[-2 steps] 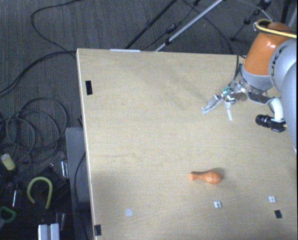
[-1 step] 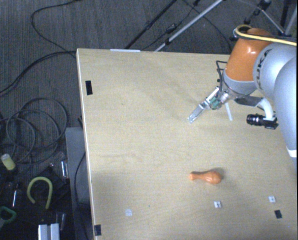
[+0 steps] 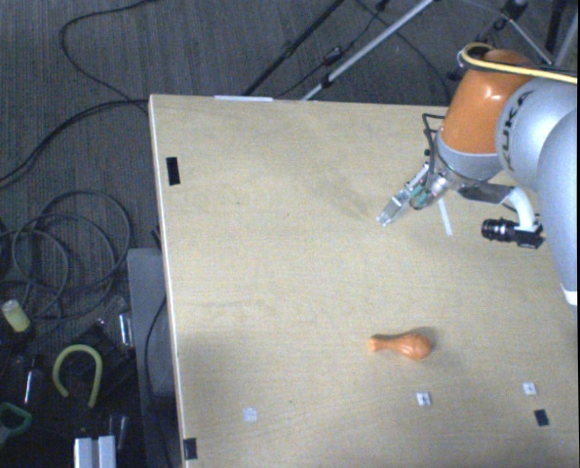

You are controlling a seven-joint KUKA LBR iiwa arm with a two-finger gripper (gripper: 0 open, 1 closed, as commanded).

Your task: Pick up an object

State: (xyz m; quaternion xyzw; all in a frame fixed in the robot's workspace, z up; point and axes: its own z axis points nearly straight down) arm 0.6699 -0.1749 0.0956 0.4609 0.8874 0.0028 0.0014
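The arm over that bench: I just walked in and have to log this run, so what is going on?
The grey and orange arm reaches in from the right, its claw hanging above the bare middle of the wooden bench top. A small orange pear-shaped object lies nearer the front edge, well apart from the claw and untouched. Nothing has been picked up yet.

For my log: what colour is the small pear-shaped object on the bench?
Orange, seen in the camera view.

Even, soft overhead light; tabletop [image 3: 290, 261] evenly lit, faint shadows; grainy, slightly blurred, low-resolution frame; floor dim
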